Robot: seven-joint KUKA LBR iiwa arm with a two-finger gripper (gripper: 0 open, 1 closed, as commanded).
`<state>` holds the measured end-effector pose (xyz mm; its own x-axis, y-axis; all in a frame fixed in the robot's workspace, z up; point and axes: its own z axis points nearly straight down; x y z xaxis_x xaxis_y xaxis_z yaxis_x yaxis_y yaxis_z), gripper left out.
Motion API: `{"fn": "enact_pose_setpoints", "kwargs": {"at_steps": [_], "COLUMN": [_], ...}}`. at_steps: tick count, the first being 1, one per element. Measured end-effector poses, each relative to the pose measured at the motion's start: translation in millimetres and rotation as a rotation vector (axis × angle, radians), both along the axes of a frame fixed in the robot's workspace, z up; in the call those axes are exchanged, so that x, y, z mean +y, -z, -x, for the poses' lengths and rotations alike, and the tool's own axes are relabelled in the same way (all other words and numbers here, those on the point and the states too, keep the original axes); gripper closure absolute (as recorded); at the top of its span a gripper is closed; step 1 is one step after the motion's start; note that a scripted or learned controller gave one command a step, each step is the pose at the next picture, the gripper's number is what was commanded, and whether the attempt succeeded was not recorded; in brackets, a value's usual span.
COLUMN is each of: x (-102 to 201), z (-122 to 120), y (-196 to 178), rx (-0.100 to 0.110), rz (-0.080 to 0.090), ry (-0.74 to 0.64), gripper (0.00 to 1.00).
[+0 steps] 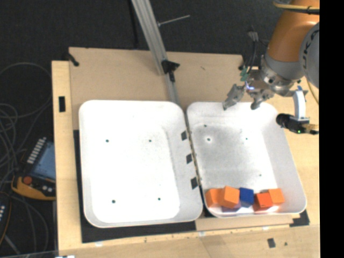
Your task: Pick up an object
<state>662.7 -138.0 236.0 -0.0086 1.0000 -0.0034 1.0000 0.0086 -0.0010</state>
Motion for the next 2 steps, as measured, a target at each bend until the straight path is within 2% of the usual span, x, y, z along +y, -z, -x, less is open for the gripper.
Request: {"fn": "enact_pose_setpoints", "kwargs": {"at_steps": [1,2], "x": [-1,79], "z": [-1,40], "y": [-12,-5], "rx": [-0.003,0.000], "rz": [0.002,-0.005], "ry": [-0.004,0.002], "gripper": [1.00,1.00]}}
